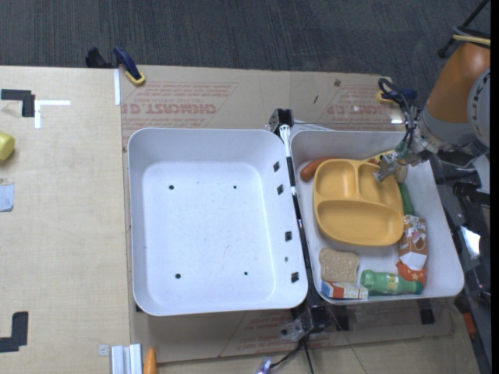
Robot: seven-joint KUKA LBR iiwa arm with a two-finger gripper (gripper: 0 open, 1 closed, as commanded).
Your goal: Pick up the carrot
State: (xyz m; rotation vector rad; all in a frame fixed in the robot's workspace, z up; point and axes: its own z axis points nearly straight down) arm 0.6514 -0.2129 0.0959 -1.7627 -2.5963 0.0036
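From the single overhead camera, looking down at a slant, you see a tan worktop carrying two shallow white bins side by side. The left bin lies well apart from the action. The right bin holds a yellow divided plate, a slice of bread, a green bottle along the near wall, a snack packet and a red sausage-like piece just beside the plate's left rim. The carrot, as best you can judge, is the slim green-topped piece lying along the plate's right rim, between plate and bin wall; much of it is hidden, so treat that as a guess. The pincer hangs over the plate's upper right corner, near the far end of that piece. Whether it is open or closed cannot be told at this size, and nothing shows between its tips. To do this step well, you would want the pincer lined up across the carrot's narrow width, clear of the plate rim and the bin wall, before lowering. The arm reaches in from the right, its orange band high above the bin's far corner, wrist angled down and leftward.
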